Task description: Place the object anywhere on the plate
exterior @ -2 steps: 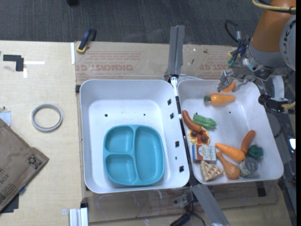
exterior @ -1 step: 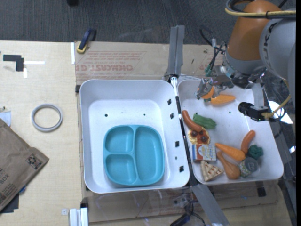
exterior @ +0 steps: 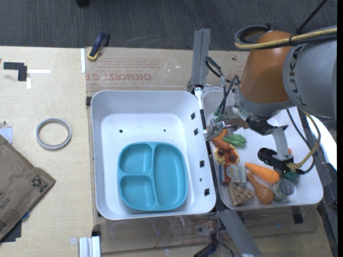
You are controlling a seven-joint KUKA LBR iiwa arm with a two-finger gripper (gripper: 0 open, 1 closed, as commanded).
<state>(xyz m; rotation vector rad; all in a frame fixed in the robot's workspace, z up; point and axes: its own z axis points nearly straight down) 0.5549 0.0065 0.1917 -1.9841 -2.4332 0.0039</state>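
You are looking at the blue divided plate [exterior: 153,175], which lies flat on the floor of the left white bin [exterior: 107,159], toward that bin's near edge, its three compartments facing up. Take the plate as your reference.

To the plate's right, past the wall shared by the two bins, the right white bin [exterior: 316,189] holds a heap of toy food. An orange carrot [exterior: 262,172] lies across the middle of that heap, a second orange piece [exterior: 261,190] sits just below it, a green piece [exterior: 236,140] lies above them, and a tan wedge [exterior: 240,194] rests at the heap's near end. None of these touches the plate.

The arm [exterior: 278,68] hangs over the right bin, up and to the right of the plate. Its gripper [exterior: 218,126] sits low at the right bin's left wall, just above the topmost toys. Whether it is released or clenched cannot be told, since the wrist covers it.

Well to the plate's left, a tape ring [exterior: 53,133] lies on the bench.
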